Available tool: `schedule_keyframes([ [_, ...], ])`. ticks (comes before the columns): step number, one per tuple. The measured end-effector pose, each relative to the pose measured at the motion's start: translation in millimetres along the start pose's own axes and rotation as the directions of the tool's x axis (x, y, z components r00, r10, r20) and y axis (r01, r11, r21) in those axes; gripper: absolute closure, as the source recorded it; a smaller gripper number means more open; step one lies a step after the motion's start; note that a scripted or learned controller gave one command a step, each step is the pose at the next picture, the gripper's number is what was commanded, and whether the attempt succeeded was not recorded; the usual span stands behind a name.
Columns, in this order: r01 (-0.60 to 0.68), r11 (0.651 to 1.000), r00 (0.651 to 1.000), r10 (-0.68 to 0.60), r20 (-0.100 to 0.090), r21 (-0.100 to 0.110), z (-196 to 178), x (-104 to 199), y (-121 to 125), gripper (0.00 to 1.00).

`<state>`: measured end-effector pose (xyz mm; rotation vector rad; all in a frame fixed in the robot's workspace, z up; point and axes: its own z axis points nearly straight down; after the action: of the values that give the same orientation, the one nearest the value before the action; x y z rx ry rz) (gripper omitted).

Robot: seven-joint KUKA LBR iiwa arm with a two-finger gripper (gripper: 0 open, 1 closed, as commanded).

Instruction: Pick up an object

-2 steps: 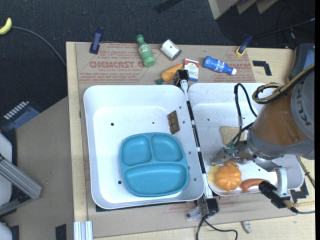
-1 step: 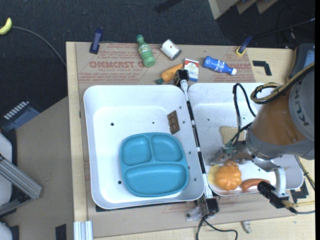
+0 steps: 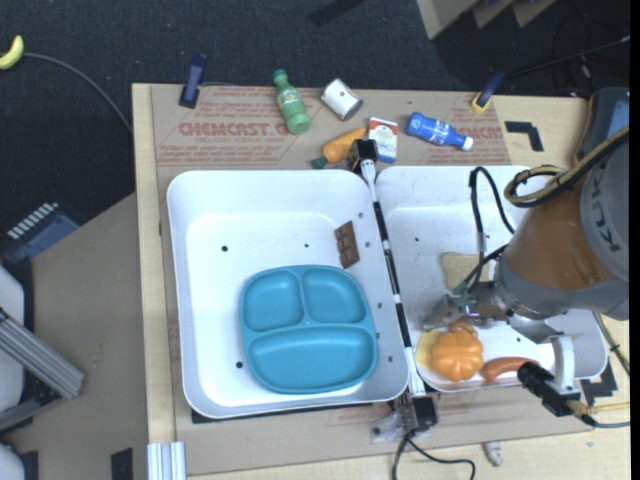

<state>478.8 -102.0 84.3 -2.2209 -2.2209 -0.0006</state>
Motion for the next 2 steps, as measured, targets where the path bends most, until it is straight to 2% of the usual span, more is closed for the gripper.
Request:
schedule_keyframes([
  [2, 0.0, 1.0, 1.0, 0.0, 0.0, 0.0, 0.0, 4.2, 0.1, 0.0],
])
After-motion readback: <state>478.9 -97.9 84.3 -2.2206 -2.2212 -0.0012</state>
